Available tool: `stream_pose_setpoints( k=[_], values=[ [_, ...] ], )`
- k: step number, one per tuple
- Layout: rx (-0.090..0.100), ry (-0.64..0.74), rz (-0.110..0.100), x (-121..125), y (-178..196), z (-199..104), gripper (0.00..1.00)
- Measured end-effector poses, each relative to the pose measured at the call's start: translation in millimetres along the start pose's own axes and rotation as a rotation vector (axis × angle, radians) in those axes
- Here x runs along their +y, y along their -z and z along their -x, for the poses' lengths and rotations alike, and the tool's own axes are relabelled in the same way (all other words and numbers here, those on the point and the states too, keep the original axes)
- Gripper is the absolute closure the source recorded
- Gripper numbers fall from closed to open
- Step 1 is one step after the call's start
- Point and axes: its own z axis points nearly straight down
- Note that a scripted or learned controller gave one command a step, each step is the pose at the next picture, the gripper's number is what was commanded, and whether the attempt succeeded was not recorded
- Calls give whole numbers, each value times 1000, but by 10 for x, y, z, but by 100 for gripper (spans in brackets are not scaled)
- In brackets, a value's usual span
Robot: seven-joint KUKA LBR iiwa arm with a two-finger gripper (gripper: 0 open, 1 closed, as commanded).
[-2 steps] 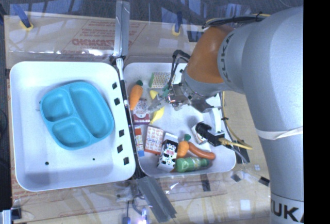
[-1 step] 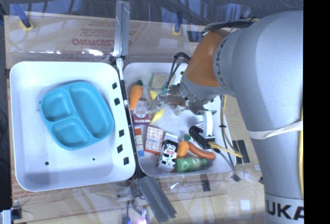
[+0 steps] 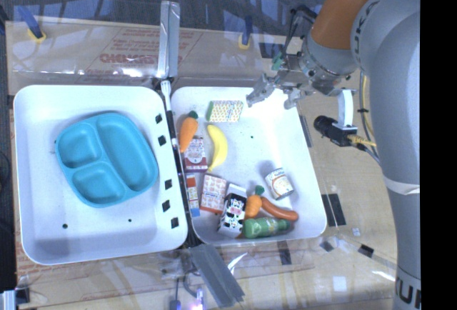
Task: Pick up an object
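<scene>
Nearest candidate for the pick: the patterned box [image 3: 226,111], flat on the floor of the right bin [image 3: 271,123] at about 11 o'clock within it, just beside the banana [image 3: 218,146] and the upper carrot [image 3: 187,131]. Further in, along the bin's 9 o'clock wall, a small red-and-white carton [image 3: 196,153] and a snack packet [image 3: 213,193]; at 6 o'clock a tight cluster of cow-print carton [image 3: 233,213], green bottle [image 3: 265,227] and a second carrot [image 3: 271,210], with a small can [image 3: 278,183] a little apart at 4 o'clock. Above the bin's 12 o'clock rim, near the box but apart from it, the end effector [image 3: 275,89], fingers spread fairly wide, nothing between them. Beyond that, the grey arm [image 3: 389,73] entering from 3 o'clock, the left bin [image 3: 43,230] bearing a blue divided plate [image 3: 106,157], and the desk [image 3: 357,266] below both. Likely step in hand: settling on a target and descending. Best done by picking something with free space on two opposite sides; the can or the patterned box look easier than the crowded cluster at 6 o'clock. Worth centring over the chosen item, aligning the fingers across its narrower span, keeping well off the bin wall, coming down straight, closing only once both fingers flank it. Risk with the box: low and flat, so fingers may slide over the top; risk with the can: rolling away under a one-sided touch.
</scene>
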Motion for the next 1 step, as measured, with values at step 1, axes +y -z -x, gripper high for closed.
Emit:
stream_pose_setpoints(
  k=[1],
  values=[
    [1, 81, -3, 103, -1431, -181, 0]
  ],
)
